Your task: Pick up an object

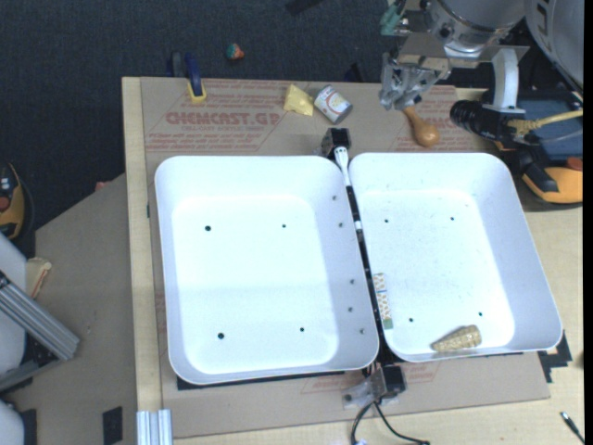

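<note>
My gripper [405, 89] hangs beyond the far edge of the right bin [519, 239], over the bench. Just below it in the view is a brown wooden pear-shaped piece [423, 130], whose thin end points up toward the gripper; whether the two touch cannot be made out. A tan ridged cone-like object [458, 339] lies in the right bin near its front wall. The left bin [176, 248] holds nothing that I can see.
On the board behind the bins lie a yellow wedge [297, 100], a small white-and-grey box [333, 104] and a blue-and-yellow clamp [194, 76]. A black-and-white clip [338, 143] sits at the far end of the seam between the bins.
</note>
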`<control>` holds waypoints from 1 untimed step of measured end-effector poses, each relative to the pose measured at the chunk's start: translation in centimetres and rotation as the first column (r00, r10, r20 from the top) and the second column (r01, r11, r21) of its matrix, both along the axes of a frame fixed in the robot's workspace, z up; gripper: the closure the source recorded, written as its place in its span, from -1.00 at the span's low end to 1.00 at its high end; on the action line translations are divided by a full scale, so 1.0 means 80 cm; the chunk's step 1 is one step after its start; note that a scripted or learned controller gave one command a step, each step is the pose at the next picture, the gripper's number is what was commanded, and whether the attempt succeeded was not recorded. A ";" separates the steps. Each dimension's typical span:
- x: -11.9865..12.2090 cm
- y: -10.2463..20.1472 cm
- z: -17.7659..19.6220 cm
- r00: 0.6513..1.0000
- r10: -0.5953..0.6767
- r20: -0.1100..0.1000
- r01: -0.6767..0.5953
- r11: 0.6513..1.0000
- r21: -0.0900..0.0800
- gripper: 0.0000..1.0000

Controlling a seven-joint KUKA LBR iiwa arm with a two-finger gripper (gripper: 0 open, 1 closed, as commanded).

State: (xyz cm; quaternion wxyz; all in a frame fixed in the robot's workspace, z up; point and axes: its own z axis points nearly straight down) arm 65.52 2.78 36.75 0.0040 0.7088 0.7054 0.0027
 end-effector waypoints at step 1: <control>-0.025 0.115 -0.125 1.000 0.011 -0.018 -0.011 1.000 0.003 1.00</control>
